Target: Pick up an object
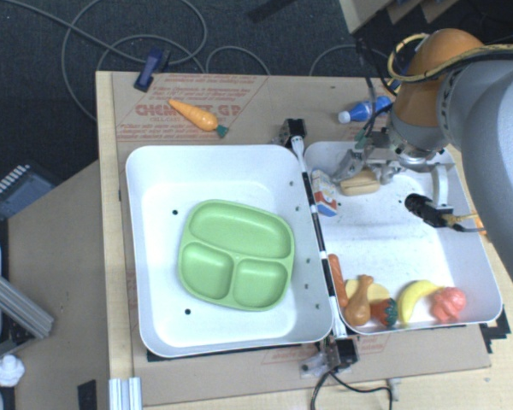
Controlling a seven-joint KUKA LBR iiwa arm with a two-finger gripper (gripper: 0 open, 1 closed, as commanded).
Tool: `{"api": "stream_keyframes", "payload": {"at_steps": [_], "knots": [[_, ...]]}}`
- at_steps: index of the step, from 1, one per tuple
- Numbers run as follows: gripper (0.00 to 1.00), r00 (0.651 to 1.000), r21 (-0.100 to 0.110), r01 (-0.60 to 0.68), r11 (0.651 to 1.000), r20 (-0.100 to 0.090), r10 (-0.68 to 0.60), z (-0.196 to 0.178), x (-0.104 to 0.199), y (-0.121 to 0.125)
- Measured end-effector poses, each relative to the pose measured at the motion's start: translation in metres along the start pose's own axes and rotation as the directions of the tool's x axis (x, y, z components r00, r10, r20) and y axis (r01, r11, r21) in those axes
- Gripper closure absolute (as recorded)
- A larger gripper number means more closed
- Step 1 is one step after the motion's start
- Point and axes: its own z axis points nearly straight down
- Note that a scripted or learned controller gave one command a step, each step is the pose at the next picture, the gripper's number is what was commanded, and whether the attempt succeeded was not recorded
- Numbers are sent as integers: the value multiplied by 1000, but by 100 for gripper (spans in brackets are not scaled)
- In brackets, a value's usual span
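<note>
The tool [369,167] hangs low over the far end of the right bin [462,254], directly above a tan bread-like piece [359,185] lying crosswise. I cannot tell whether it grips. The other toys, banana [417,297] included, cluster well apart at the near end.

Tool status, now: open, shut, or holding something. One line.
Tool: down in the far end of the right bin, on a tan bread-like piece; whether it is open, shut or gripping cannot be told.
</note>
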Motion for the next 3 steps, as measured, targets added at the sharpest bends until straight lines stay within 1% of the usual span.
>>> {"api": "stream_keyframes", "payload": {"at_steps": [1,2,3], "knots": [[0,1000,3,0,1000,-1,0,0,22,0],[100,1000,0,0,1000,1,0,-10,22,0],[100,1000,1,1,1000,-3,-1,-101,93,-57]]}}
